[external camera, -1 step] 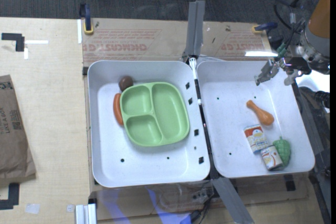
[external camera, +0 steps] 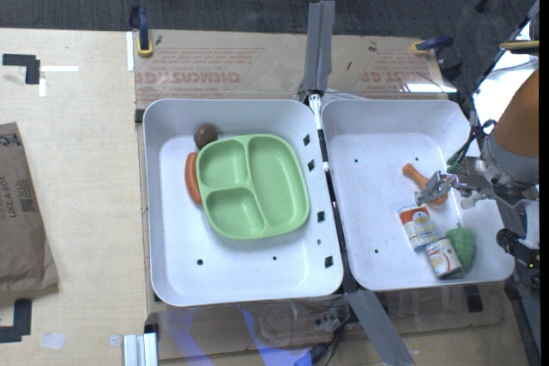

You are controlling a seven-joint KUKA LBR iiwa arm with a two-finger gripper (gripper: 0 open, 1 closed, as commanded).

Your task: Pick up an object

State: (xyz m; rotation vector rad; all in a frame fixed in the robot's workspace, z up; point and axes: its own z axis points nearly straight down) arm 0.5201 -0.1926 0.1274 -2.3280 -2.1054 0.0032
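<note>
In the right bin point(external camera: 377, 141) my gripper point(external camera: 438, 187) is low over the right-hand part of the floor, at the near end of a small orange carrot-like piece point(external camera: 416, 175). A bit of orange shows under the gripper. Just in front of it lie a white packet with red print point(external camera: 418, 227), a second small packet point(external camera: 443, 258) and a green bumpy item point(external camera: 463, 243). The left bin point(external camera: 171, 253) bears a green divided plate point(external camera: 253, 184), with a brown round item point(external camera: 205, 135) and an orange sausage-shaped item point(external camera: 192, 177) at its left edge.
The grey arm with its orange band point(external camera: 523, 129) reaches in over the right bin's right rim. A grey bar point(external camera: 319, 47) runs back from between the bins. A brown paper bag point(external camera: 21, 210) lies on the bench at far left.
</note>
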